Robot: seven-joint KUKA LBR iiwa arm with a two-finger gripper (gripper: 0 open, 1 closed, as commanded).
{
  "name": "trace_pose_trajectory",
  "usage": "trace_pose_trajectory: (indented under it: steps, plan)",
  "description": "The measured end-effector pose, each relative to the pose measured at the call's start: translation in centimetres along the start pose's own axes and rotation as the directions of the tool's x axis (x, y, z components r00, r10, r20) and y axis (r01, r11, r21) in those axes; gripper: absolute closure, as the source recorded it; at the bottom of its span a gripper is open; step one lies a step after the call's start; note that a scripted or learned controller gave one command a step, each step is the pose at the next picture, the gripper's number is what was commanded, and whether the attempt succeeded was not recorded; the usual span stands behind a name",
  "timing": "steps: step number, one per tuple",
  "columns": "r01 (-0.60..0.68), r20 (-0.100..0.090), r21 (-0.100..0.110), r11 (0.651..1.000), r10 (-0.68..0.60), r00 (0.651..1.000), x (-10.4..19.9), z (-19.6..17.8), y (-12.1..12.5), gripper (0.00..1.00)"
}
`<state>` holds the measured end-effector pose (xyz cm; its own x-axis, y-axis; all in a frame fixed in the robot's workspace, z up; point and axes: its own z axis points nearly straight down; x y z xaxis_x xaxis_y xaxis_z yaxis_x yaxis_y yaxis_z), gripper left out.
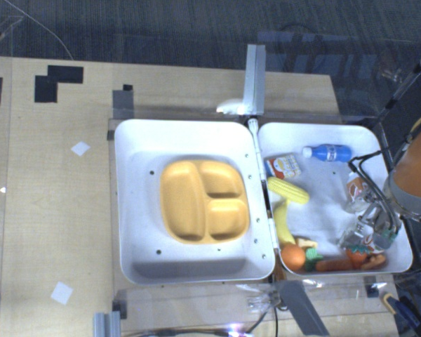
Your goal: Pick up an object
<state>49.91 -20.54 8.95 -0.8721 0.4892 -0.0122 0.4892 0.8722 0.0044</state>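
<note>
Gripper: the gripper [365, 232] sits low in the near right corner of the right bin [323, 128], its metal parts a blur of glare against the white floor; whether it is open or closed, or holding anything, cannot be told.
Nearest things: just beside it along the bin's near wall lie a carrot [337, 263] and a small reddish-orange item [370, 260] too blurred to name; a bit of green [313, 256] lies between the carrot and an orange [292, 257].
Other contents of the right bin: a banana [281, 220] lies along the left wall, ending near the orange; a corn cob [288, 189] lies tilted just above it, touching or nearly so; a small red and white packet [284, 166] sits near the far left corner; a blue bottle [329, 153] with a white cap lies on its side by the far wall.
Left bin: the left bin [137, 188] holds a yellow divided tray [202, 199] with three compartments, lying flat in the middle.
Arm: the arm [414, 177] comes in from the right edge, its orange band over the bin's right rim, wrist angled down into the corner.
Counter: both bins rest side by side on a pale wood counter [49, 209].
</note>
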Motion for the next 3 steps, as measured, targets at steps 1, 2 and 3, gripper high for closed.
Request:
trace_pose_trajectory:
  steps: [1,2,3]
  plan:
    - [-0.302,-0.004,-0.012,0.953,0.302,0.953,0.74,-0.04,0.82,0.00]
    - [-0.285,-0.004,-0.011,0.958,0.285,0.959,0.74,-0.05,0.74,0.00]
    - [-0.522,-0.012,-0.016,0.853,0.522,0.853,0.79,-0.16,1.41,0.00]
